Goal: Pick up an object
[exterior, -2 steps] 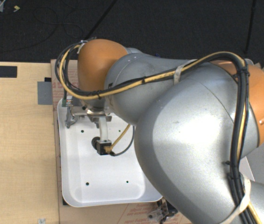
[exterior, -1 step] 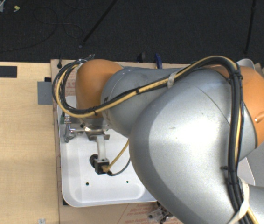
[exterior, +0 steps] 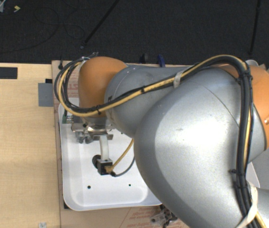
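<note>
Pincer (exterior: 94, 136) work is hard for you to read at this moment: it hangs low over the white bin (exterior: 80, 194), near the bin's left wall, pointing down at the floor of the bin. From this angle you cannot tell whether it is open or closed, because the wrist sits right on top of it. Directly above the pincer you see the orange band (exterior: 96, 77), with a loop of black and yellow cables (exterior: 70, 103) curling round its left side. To the right of the pincer the grey arm (exterior: 196, 141) bulks large and covers the rest of the bin and everything beyond it, so you cannot tell where the object to pick up lies. Below the pincer the bin floor shows bare white with 2 small dark dots (exterior: 89, 186) on it. Just left of the pincer, at the bin's rim, a small greenish bit (exterior: 66, 118) peeks out, too little of it for you to name. Further left runs the pale wooden bench (exterior: 20, 151), carrying black patches (exterior: 1, 77) and 1 grey patch (exterior: 44, 94).
</note>
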Controlling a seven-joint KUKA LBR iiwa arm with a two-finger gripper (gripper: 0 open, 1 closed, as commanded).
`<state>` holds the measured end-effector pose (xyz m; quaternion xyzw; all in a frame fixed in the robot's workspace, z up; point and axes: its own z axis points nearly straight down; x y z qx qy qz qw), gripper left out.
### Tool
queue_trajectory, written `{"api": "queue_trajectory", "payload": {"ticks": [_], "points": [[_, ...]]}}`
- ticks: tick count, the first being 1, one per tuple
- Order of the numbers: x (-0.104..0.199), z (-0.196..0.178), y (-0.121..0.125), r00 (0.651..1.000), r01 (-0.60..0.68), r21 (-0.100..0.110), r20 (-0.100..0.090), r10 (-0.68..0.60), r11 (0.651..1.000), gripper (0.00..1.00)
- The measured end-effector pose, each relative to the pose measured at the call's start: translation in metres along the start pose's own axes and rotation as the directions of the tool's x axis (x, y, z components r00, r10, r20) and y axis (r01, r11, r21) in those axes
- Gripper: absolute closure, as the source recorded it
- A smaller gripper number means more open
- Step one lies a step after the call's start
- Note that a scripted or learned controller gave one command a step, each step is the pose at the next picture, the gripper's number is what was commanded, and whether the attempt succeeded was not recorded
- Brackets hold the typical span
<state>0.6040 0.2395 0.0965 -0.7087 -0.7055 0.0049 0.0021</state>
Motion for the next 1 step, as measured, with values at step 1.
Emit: {"api": "queue_trajectory", "payload": {"ticks": [1], "points": [[0.003, -0.0039, -0.0677, 1.0, 0.003, 0.001, -0.002, -0.003, 1.0, 1.0]]}}
